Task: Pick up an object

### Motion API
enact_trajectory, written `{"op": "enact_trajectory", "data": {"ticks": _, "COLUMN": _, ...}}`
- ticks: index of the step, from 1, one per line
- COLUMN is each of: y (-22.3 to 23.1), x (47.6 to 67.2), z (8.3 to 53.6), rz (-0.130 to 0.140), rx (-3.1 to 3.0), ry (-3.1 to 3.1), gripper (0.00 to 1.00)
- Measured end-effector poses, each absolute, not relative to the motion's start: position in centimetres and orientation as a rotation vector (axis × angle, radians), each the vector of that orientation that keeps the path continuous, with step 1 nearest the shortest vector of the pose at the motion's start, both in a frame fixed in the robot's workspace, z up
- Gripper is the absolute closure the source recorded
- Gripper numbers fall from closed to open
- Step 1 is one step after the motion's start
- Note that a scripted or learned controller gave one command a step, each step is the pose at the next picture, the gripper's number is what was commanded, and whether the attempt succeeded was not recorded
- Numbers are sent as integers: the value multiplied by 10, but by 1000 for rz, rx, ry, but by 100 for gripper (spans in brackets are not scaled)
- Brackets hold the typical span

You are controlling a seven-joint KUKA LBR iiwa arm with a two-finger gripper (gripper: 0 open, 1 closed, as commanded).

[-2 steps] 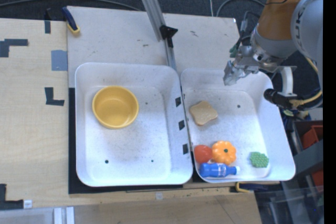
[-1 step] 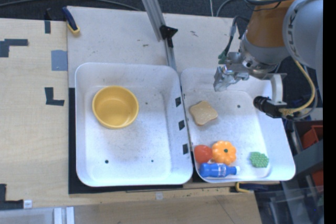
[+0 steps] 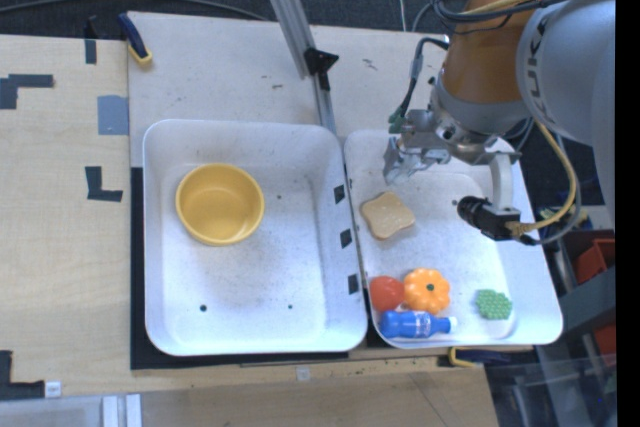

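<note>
Your gripper (image 3: 400,161) hangs over the far end of the right bin (image 3: 530,315), fingers grasping nothing, though you cannot tell how wide they stand. The toast slice (image 3: 387,215) lies just below it; the tomato (image 3: 387,293), pumpkin (image 3: 427,289), blue bottle (image 3: 414,324) and green piece (image 3: 493,304) sit near the front rim. A yellow bowl (image 3: 220,203) rests in the left bin (image 3: 160,315).

One camera watches me from a fixed spot above the bench (image 3: 60,215), looking down at a slant so the far edge of the bench lies toward the top and the near edge toward the bottom. It sits far enough back to take in both white bins whole, the left bin (image 3: 165,315) and the right bin (image 3: 530,300), with dark floor beyond the far side. My arm (image 3: 560,45) comes in from the right.
</note>
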State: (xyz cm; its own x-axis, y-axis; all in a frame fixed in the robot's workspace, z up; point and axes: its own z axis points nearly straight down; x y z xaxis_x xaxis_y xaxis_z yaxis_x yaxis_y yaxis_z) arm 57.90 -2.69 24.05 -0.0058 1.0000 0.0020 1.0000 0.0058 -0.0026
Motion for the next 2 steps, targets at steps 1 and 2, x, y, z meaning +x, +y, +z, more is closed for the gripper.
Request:
{"op": "enact_trajectory", "data": {"ticks": 1, "y": 31, "x": 557, "z": 234, "rz": 3, "rx": -2211, "ry": -2226, "gripper": 100}}
{"op": "enact_trajectory", "data": {"ticks": 2, "y": 78, "x": 527, "z": 241, "rz": 2, "rx": -2210, "ry": -2227, "gripper": 100}}
